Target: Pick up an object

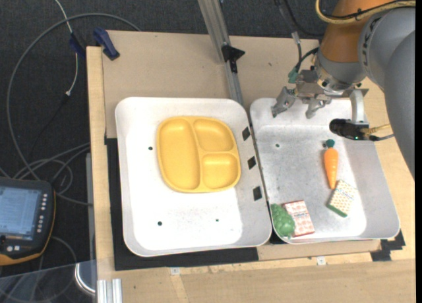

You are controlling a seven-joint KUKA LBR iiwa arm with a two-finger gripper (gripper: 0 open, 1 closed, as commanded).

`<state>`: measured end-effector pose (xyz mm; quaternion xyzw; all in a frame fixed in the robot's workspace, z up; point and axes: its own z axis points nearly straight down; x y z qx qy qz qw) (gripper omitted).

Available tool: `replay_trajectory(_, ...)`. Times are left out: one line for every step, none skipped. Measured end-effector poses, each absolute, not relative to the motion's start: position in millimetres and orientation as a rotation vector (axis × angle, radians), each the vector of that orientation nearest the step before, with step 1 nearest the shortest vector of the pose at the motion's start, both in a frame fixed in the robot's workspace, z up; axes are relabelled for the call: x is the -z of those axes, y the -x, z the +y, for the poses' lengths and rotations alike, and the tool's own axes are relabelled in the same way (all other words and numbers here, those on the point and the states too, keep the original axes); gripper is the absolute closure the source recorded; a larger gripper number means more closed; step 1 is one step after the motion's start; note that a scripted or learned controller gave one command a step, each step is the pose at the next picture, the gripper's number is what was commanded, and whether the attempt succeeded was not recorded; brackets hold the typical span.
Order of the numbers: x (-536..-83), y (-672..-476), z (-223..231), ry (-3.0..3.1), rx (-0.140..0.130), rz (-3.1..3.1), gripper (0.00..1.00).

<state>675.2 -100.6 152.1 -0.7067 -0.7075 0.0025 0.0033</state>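
Orange plastic carrot (331, 166) with green top lies free, right white bin (290, 163); patterned sponge block (342, 198) at 5 o'clock; gripper (301, 107) at 11 o'clock, fingers spread, empty.

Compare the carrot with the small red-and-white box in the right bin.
The carrot is orange with a green top, long and tapering; the red-and-white box is flat and rectangular. The carrot lies midway along the right bin, apart from other items; the box sits at the near edge beside a green item. Both lie flat.
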Motion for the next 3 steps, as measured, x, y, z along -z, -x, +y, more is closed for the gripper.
replay_trajectory(-98.8,-673.7,-99.6,2.215,-0.008,-2.218,0.00)
replay_trajectory(-114.8,-676.6,-99.2,2.219,0.002,-2.224,1.00)
replay_trajectory(-160.2,-674.8,-96.8,2.223,0.007,-2.227,1.00)
